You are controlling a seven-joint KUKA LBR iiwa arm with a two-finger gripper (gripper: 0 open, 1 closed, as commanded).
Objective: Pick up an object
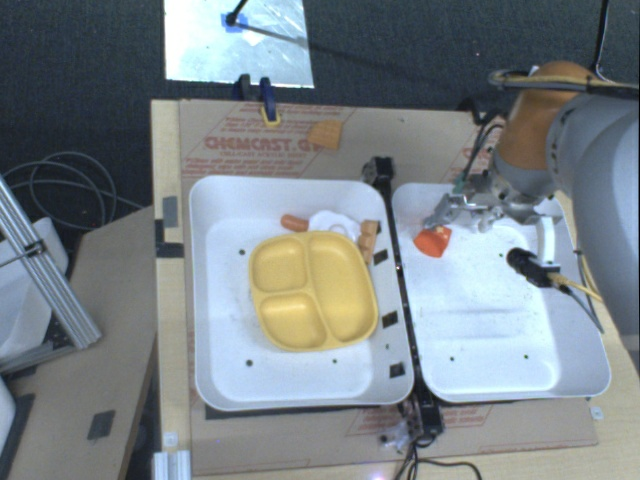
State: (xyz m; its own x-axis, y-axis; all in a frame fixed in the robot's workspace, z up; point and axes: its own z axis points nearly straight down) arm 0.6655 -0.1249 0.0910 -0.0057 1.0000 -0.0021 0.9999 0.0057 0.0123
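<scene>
Camera view: gripper [447,218] low over the right bin [500,368], just above the orange object [432,240]; whether its fingers are parted or grasping, I cannot tell.

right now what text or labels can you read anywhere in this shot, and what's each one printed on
"CHEMCAST": large red print on the brown board behind the left bin.
Smaller red lines under that word: too blurred to read.
Red print on the board behind the right bin, near the gripper: partly hidden, unreadable.
Red print along the board's front edge: too small to read.
No readable text on the yellow tray, the orange object or either bin.
</scene>
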